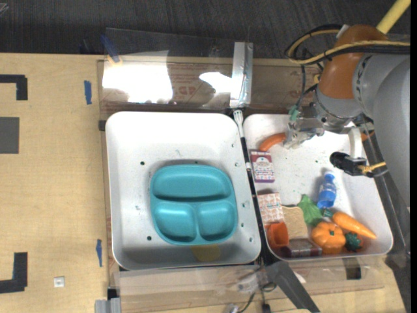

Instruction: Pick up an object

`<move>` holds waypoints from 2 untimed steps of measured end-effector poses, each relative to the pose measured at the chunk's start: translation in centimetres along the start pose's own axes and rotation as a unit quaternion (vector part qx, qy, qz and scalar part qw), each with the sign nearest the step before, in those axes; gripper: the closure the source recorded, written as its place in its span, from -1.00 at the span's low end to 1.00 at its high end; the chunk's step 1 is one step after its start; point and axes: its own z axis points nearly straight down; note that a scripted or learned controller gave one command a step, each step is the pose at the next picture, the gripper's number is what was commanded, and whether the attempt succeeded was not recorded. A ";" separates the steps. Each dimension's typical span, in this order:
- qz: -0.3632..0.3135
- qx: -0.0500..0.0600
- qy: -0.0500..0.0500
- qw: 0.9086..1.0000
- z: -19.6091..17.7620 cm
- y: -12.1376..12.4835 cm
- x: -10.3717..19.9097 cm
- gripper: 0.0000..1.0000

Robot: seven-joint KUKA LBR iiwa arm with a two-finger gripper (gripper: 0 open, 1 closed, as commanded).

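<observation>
Gripper hangs low at the far end of the right bin, touching an orange sausage-shaped toy; jaw state unreadable; toy looks light, smooth, possibly slippery, best pinched mid-length across its narrow width.

You are looking at the gripper hanging low in the right bin, just beside an orange carrot; a teal tray is sitting in the left bin.
</observation>
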 end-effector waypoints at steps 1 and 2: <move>0.000 0.000 0.000 1.000 0.0 0.0 0.1 -1.00; -0.003 -0.008 -0.005 1.000 1.5 -5.4 -3.9 -1.00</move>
